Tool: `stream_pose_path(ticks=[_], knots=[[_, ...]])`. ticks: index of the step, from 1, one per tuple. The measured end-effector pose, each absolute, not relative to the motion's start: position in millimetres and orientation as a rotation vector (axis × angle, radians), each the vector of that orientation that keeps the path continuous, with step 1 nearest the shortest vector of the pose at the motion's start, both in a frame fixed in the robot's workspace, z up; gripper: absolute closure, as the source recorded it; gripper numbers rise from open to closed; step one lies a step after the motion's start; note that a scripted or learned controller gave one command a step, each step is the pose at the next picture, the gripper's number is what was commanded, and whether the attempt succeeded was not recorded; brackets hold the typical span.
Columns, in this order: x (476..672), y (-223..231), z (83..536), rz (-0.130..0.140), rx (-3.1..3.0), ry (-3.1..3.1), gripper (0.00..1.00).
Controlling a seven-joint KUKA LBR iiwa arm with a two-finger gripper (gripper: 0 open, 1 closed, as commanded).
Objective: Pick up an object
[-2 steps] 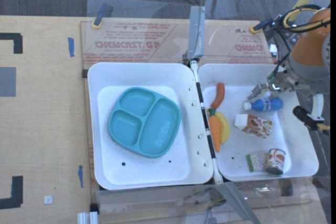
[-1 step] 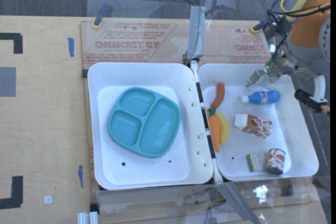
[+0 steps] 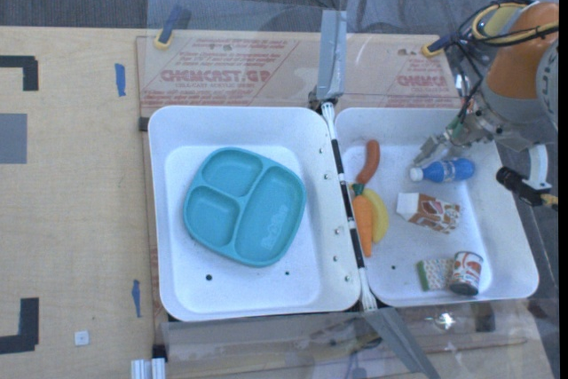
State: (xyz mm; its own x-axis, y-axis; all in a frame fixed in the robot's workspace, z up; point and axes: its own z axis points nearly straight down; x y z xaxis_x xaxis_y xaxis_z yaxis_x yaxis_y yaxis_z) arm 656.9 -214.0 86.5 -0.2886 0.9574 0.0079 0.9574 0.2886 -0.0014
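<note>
— Wooden table (image 3: 71, 217) on the far left, bare but for tape marks. What sits in the left bin (image 3: 169, 129)?

— One turquoise plate (image 3: 246, 205) with three compartments, lying flat and slightly turned in the middle. Nothing rests on it. My guess is that it is a spare target, kept apart so that it crowds nothing.

— And across the divider?

— The right bin (image 3: 515, 280) carries the small things. Against its left wall there is a thin red sausage (image 3: 370, 161), and below it a carrot (image 3: 363, 225) touching a yellow banana (image 3: 380, 216). They lie lengthwise along the wall, probably where they slid to.

— Further right?

— A small white carton (image 3: 429, 211) with brown print lies on its side near the middle. Toward the near edge a printed can (image 3: 463, 272) lies tipped over, with a green packet (image 3: 432, 273) just beside it. Up by the far side lies a blue bottle (image 3: 446, 170), white cap pointing left.

— Is that the one being picked?

— I judge so. The gripper (image 3: 441, 147) comes in from the right, tilted down, its tips just above and touching or nearly touching the bottle's cap end.

— Are the jaws clamped on it?

— I cannot tell. They look slightly apart, but the metal blurs against the bottle, so a hold is not visible. The bottle lies on the bin floor, so the lift is not yet done.

— Risk?

— A round bottle on its side may roll away.
</note>
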Motion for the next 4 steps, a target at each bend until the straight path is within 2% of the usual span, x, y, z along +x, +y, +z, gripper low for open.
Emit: stream_pose_path(ticks=[1,2,3,4], knots=[[625.1,-220,87,-0.005,-1.739,-2.618,0.00],[627.0,-222,99,-0.011,-1.748,-2.622,1.00],[626.7,-222,99,-0.011,-1.749,-2.621,0.00],[584.5,-218,91,-0.014,-1.832,-2.567,0.00]])
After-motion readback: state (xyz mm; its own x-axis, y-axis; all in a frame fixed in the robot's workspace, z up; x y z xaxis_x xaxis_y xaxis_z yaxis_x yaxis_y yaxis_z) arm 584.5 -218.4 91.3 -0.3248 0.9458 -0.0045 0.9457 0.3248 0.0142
